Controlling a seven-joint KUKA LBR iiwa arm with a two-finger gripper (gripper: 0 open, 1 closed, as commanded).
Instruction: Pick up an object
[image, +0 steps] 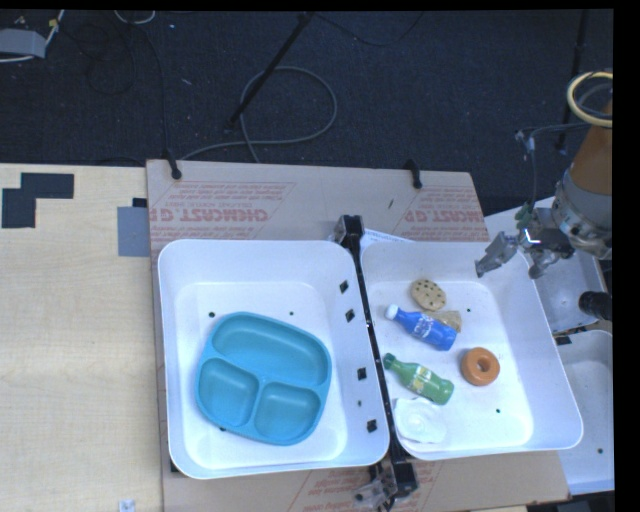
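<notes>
Blue bottle (423, 327) lies mid right bin (520, 300), cookie (428, 293) just behind, green bottle (419, 379) near. Gripper (520, 252) hovers over the bin's far right rim, spread, empty. You'd grip across the bottle's short axis, clear of neighbours.

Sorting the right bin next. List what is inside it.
The right bin holds a cookie, blue bottle, green bottle, orange ring and white lid. A tan piece behind the blue bottle is partly covered.
</notes>
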